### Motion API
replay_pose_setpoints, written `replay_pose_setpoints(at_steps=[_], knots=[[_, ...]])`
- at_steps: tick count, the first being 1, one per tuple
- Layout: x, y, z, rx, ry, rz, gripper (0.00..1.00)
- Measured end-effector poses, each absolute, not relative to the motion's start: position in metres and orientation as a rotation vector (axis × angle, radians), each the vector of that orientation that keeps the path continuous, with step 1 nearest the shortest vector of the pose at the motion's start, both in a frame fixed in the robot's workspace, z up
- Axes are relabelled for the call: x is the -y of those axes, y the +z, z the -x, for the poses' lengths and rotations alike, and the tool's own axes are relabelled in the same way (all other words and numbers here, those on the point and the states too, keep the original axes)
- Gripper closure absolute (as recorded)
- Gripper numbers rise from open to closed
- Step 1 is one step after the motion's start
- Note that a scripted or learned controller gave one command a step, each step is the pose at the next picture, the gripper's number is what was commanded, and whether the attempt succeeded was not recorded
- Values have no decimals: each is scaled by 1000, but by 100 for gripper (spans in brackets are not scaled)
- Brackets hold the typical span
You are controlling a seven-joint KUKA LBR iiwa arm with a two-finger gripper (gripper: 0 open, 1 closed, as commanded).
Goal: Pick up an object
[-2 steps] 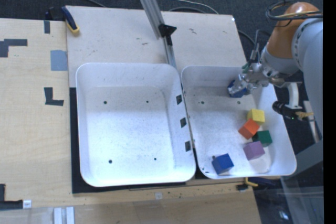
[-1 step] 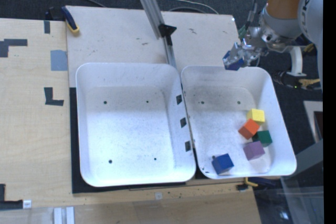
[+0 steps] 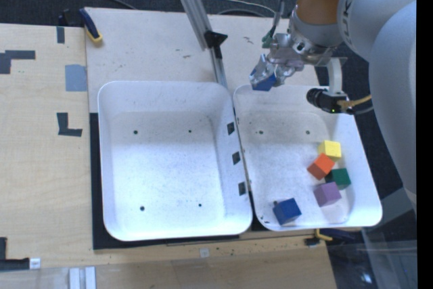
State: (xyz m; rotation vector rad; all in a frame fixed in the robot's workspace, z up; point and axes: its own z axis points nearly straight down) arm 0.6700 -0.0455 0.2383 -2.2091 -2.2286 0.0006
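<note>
My gripper (image 3: 265,80) hangs over the far left corner of the right bin (image 3: 306,120), raised above its rim. A small blue block (image 3: 263,83) sits between its fingers, held clear of the bin floor. Several blocks lie in the near right part of that bin: a yellow block (image 3: 332,149), an orange block (image 3: 321,166), a green block (image 3: 340,177), a purple block (image 3: 327,193) and a second blue block (image 3: 287,210) near the front rim.
The left bin (image 3: 162,159) stands beside the right one, their rims touching. A slanted metal rail (image 3: 193,3) rises behind the bins, close to the left of the gripper. A yellow-handled tool (image 3: 90,25) lies at the bench's far left.
</note>
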Motion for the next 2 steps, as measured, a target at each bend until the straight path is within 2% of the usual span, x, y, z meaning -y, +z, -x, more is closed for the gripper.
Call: replay_pose_setpoints(at_steps=[1,2], knots=[[-37,188,-680,2226,6,2208,100],[-40,191,-622,2219,10,2217,100]])
